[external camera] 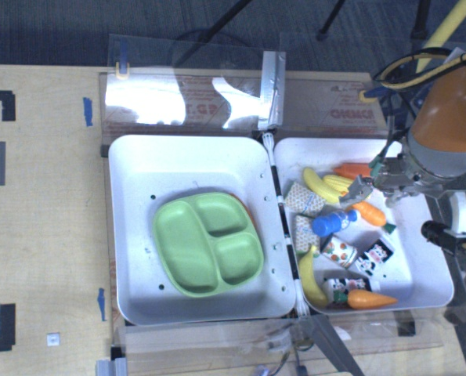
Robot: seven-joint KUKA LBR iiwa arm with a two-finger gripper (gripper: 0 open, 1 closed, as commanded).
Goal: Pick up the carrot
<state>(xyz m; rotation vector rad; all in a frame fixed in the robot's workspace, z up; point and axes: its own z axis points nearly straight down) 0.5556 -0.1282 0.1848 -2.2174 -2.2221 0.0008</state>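
Observation:
Three orange carrot-like pieces lie in the right bin [428, 284]. One carrot [372, 213] sits mid-bin, directly below my gripper [366, 186]. Another orange piece [352, 169] rests at the back, beside a yellow banana [319, 183]. The third carrot [370, 298] lies along the front wall. My gripper hangs over the upper middle of the right bin, its tip just above and very close to the middle carrot. Nothing can be seen held in it.
A blue bottle [330, 225], patterned cloth [303, 201], a second banana [311, 277] and small printed boxes [377, 253] crowd the right bin. The left bin [131, 178] holds a green divided plate [209, 243]. A clear panel [186, 92] stands behind it.

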